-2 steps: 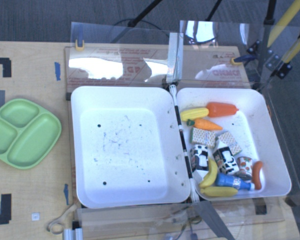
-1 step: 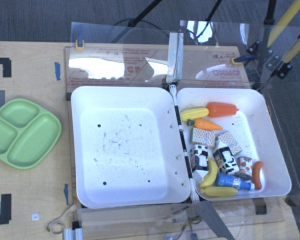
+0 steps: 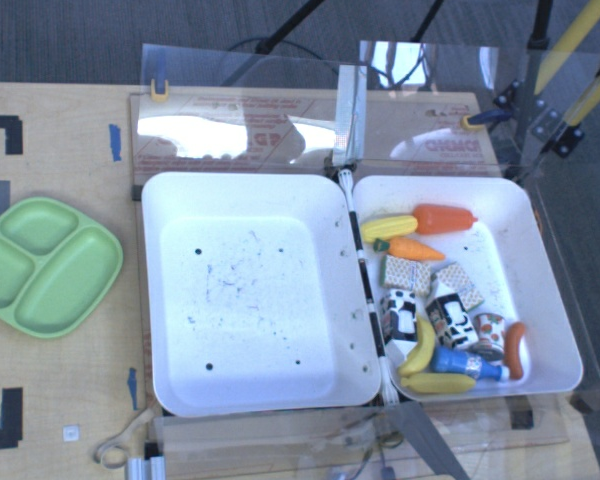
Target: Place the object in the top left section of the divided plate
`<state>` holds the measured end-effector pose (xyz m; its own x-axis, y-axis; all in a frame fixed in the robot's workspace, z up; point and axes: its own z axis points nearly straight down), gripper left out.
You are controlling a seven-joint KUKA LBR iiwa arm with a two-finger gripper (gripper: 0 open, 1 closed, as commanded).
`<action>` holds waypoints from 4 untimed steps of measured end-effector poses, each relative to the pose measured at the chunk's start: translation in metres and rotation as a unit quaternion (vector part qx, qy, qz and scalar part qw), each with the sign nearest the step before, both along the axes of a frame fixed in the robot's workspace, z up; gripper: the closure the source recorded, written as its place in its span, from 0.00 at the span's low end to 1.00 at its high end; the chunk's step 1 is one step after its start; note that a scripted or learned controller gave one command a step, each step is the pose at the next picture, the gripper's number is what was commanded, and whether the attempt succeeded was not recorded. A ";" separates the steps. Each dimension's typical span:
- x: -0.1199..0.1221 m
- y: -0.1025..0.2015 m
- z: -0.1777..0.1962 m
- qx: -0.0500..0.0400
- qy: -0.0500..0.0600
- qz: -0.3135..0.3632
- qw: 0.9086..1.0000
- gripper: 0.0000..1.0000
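Green divided plate [image 3: 47,265] sits at left edge of frame on the wood bench [image 3: 60,118], left of the left bin [image 3: 250,288]. Right bin [image 3: 540,268] holds the pile: orange pepper [image 3: 443,218], carrot [image 3: 413,251], corn [image 3: 387,228], banana [image 3: 421,350], blue bottle [image 3: 467,365], sausage [image 3: 515,350]. Gripper state: can't tell.
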<state>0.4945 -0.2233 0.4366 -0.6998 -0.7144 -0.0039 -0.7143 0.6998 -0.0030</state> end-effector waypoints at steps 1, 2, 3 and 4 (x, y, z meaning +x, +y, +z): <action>-0.003 0.001 0.000 0.000 0.000 0.126 0.992 1.00; -0.014 0.000 -0.001 0.000 0.001 0.346 0.938 1.00; -0.013 0.001 0.011 -0.001 -0.002 0.343 0.939 1.00; -0.011 0.001 0.022 -0.002 -0.006 0.342 0.940 1.00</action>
